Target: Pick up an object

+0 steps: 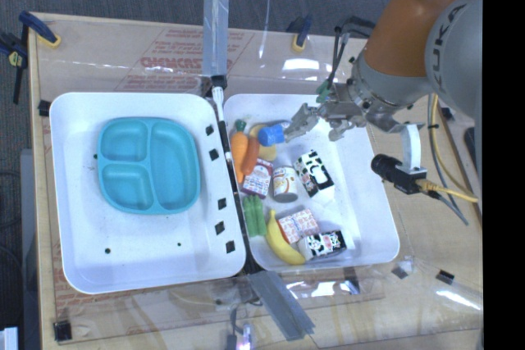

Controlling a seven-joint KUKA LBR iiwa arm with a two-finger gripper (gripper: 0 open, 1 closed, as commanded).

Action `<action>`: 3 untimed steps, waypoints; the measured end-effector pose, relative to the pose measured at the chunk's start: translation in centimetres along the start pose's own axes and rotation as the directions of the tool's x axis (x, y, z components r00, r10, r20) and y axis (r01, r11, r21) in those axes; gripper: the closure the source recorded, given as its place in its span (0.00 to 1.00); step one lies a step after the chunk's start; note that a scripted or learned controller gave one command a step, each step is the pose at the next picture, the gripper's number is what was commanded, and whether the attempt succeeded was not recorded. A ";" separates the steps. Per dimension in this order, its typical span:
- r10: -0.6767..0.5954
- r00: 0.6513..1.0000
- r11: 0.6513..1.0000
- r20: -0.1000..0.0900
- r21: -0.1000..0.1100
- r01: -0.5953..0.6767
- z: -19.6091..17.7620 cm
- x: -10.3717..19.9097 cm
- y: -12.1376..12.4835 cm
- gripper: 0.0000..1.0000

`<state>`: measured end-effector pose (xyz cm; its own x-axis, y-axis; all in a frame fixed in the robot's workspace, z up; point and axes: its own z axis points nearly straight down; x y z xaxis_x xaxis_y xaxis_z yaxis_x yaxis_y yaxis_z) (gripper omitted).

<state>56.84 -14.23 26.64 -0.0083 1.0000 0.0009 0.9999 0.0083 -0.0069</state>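
1. The table (98,45) carries two shallow white bins side by side, clamped under a clear sheet, presumably so nothing shifts while the arm works.
2. The left bin (74,258) holds only a turquoise divided plate (149,164), lying flat near its middle, well apart from the action.
3. The right bin (369,213) gathers all the candidate objects in a loose pile along its left half, within easy reach of the arm coming from the right.
4. The hand (316,120) hangs over the bin's upper part, near a blue block (271,134); its two fingers look parted with nothing between them, so I judge it released and not yet grasping.
5. In the pile: a carrot (239,152), a banana (283,246), a small can (285,184), a black-and-white carton (312,172) and another (326,243).
6. Hard to make out: the printed packets between can and banana, a green item beside the divider, and how far the fingertips stand above the bin floor.
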 end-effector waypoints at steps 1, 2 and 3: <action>-0.128 0.992 0.992 0.000 -0.002 0.128 13.8 -4.5 4.2 0.00; -0.226 0.974 0.974 0.001 -0.004 0.226 17.5 -6.8 0.0 0.00; -0.230 0.973 0.973 0.001 -0.002 0.230 16.6 -6.8 0.1 1.00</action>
<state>56.83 -21.04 10.03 -0.2385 0.9711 0.0011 0.9711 0.2386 -0.0046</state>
